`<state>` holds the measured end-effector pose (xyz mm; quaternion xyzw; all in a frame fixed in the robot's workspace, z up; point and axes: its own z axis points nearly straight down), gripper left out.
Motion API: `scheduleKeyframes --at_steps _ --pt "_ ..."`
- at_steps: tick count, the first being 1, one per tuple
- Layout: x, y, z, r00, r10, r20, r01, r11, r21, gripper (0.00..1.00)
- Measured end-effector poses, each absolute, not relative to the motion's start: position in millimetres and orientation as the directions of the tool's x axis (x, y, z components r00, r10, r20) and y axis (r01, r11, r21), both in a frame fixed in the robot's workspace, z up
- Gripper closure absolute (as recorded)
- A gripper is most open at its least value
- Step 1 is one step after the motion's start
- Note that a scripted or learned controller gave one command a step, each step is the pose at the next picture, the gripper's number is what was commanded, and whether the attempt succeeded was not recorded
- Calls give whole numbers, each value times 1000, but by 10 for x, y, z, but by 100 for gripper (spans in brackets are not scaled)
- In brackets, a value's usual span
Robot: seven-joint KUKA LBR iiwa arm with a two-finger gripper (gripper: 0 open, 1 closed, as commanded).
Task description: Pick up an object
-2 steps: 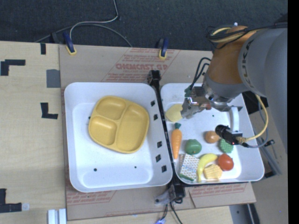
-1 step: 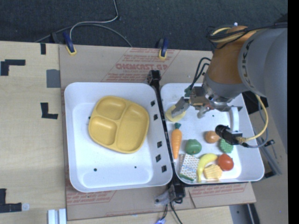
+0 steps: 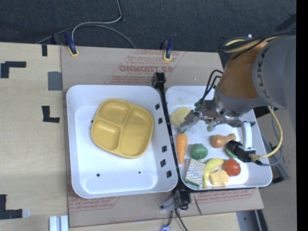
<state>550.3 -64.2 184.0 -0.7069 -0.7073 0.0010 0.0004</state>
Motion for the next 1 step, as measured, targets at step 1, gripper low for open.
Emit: scheduleKeyframes --at_steps 1 --pt "5772 -976 1389 0 1000 -1 1000 0 -4 0"
